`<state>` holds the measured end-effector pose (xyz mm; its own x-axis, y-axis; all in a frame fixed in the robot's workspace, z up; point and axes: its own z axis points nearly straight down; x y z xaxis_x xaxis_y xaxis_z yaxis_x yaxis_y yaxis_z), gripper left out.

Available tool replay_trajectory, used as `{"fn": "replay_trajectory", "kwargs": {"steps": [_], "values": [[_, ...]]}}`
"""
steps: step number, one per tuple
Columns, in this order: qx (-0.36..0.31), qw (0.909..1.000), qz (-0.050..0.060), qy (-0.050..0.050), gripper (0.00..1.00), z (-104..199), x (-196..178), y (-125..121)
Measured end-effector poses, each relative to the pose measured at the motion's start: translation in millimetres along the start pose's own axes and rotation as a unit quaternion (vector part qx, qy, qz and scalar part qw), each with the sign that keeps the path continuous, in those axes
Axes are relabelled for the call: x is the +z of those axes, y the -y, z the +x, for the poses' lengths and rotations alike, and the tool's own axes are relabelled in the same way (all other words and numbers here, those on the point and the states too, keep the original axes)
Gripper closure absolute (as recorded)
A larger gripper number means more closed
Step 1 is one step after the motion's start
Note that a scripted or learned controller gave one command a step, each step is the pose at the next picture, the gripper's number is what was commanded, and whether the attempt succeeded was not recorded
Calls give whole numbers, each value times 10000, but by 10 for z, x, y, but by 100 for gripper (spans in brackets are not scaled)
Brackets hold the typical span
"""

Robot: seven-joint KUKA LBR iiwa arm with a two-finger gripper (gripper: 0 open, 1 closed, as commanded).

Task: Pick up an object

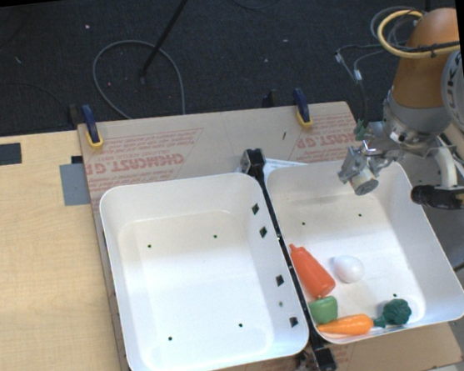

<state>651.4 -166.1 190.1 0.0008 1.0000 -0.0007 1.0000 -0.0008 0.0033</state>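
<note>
Several toy foods lie in the near part of the right bin. An orange-red bottle-shaped piece rests against the bin's left wall. A white egg sits just right of it. A green piece, an orange carrot and a dark green broccoli-like piece lie along the front edge. My gripper hangs above the far right corner of this bin, well away from all of them, with nothing seen in it.
The left bin sits beside the right one, separated by a black divider strip. Both rest on a cardboard sheet held by two clamps at the back. A wooden bench top lies to the left.
</note>
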Motion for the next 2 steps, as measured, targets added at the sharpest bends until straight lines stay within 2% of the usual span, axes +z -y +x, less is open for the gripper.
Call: {"fn": "replay_trajectory", "kwargs": {"steps": [1, 2], "values": [[-5, 10000, 1, -1, 100, 77, -474, 33], [-13, 10000, 22, -7, 100, 449, -415, 234]]}}
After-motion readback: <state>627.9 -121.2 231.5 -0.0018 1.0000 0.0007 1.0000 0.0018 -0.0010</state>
